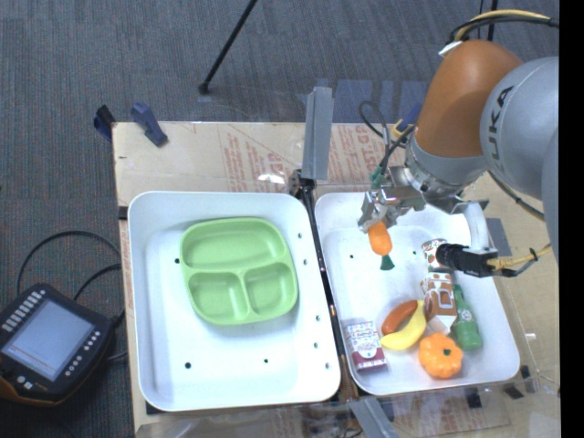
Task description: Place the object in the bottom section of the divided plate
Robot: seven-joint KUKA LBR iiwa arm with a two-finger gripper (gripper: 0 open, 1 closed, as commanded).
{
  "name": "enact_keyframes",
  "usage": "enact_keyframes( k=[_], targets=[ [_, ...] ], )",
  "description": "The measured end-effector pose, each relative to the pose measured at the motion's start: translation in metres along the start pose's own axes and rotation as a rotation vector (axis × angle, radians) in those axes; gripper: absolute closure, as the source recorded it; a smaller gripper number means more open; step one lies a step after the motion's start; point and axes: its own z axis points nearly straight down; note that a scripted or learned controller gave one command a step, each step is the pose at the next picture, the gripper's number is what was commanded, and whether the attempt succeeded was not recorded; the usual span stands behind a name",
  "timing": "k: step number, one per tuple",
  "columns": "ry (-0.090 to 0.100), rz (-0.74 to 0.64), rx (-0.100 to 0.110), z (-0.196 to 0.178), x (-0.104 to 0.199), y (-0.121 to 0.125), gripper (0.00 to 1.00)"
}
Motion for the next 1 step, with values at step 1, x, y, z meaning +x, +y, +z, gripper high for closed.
enact_keyframes(
  k=[1],
  targets=[
    [0.0,0.116,0.005,0.0365,0.0702,-0.05,1.0]
  ],
)
